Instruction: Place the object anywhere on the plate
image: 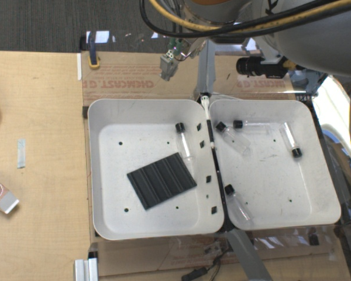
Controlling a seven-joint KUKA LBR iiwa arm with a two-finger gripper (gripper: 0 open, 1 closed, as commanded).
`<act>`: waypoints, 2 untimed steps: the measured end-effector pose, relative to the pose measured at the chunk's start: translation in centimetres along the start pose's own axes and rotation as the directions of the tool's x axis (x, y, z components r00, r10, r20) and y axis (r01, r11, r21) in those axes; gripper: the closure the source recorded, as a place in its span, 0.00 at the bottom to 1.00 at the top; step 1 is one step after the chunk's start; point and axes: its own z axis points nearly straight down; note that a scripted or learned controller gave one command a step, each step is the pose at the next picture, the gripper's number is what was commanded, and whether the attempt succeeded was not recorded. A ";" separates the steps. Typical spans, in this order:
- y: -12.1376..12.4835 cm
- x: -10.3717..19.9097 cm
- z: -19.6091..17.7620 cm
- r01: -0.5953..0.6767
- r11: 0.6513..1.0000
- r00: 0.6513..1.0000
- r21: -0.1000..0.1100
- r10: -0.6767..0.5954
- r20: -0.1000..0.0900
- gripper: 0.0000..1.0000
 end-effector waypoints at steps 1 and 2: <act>2.2 1.8 -0.1 0.094 0.996 0.996 -0.003 -0.094 0.001 1.00; 3.0 2.9 -1.3 0.168 0.986 0.986 -0.002 -0.168 0.002 1.00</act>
